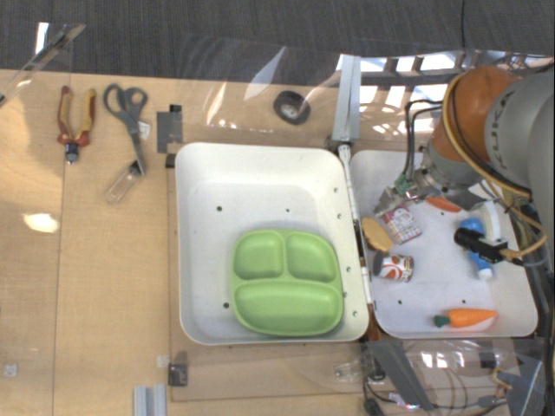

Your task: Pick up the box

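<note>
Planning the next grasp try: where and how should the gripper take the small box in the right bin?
The box seems to lie flat and tilted on the right bin floor. Probably come straight down and pinch its two long edges, fingers turned to its slant, minding the biscuit touching its left side.

- The arm [507, 120] reaches in from the right edge of the camera view, over the upper part of the right-hand side.
- Its grey body fills the top right corner, with the orange band [468, 102] showing on its left.
- Black cables loop around the wrist.
- The gripper [408, 189] hangs below and left of the orange band, pointing down and to the left.
</note>
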Tool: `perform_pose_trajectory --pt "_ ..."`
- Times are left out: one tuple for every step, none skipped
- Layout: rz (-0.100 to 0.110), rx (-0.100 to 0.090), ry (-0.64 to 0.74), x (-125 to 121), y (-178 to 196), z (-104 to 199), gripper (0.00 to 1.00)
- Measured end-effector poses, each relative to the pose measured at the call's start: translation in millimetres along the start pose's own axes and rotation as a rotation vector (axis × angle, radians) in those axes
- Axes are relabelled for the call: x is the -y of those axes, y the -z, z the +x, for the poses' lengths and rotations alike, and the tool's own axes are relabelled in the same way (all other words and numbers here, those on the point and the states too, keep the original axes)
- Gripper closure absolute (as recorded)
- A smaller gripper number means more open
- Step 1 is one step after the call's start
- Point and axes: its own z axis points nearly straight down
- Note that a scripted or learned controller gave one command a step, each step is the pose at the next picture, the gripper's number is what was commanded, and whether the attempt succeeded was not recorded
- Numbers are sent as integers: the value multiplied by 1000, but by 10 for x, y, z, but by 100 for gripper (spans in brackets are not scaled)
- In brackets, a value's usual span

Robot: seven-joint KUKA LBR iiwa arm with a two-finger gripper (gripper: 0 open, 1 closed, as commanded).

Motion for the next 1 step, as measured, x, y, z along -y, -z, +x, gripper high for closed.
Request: perform_pose_trajectory --pt "11 -7 -27 -383 1289 662 100"
